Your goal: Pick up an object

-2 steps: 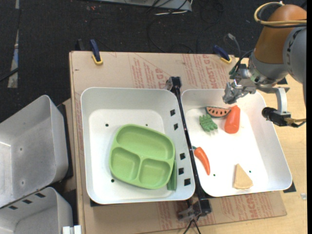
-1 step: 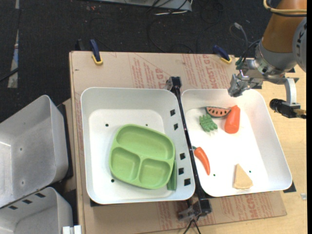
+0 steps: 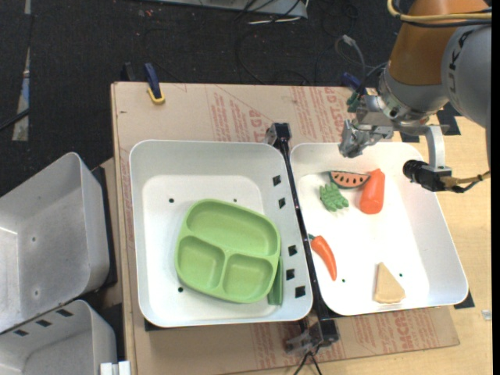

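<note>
Currently gripper [image 3: 355, 144] hovers over right bin's [image 3: 437, 233] far edge, holding nothing visible; finger gap cannot tell. Nearest target: watermelon slice [image 3: 348, 179], just below the gripper in the view, long axis across the bin.

The arm [image 3: 441, 45] is cut off by the edge at two o'clock. The gripper [image 3: 355, 143] fingertips are too blurred to read. At nine o'clock, a spare white bin [image 3: 43, 241] runs off frame
</note>
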Robot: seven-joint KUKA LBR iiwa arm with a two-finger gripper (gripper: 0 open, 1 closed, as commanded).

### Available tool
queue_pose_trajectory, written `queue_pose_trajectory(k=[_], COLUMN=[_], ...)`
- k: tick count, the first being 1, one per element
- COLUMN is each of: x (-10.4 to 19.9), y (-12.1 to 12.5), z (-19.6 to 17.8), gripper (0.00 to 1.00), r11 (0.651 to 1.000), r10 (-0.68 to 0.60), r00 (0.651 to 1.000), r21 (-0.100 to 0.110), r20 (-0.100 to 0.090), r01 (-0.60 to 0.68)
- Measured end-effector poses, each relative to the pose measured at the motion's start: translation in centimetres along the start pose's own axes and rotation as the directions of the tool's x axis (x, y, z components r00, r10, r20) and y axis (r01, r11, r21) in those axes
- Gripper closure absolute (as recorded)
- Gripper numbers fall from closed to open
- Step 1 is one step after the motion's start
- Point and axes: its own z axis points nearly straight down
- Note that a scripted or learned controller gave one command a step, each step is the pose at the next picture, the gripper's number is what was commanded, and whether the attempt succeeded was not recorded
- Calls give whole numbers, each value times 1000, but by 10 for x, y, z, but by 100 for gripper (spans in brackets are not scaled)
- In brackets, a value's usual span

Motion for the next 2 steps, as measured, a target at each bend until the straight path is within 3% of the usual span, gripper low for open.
queue_pose_trajectory(k=[2], x=[113], y=[-23], z=[1], gripper=[100], r11=[1000], r10=[0], r00=[1000], r21=[3], r20=[0], r01=[0])
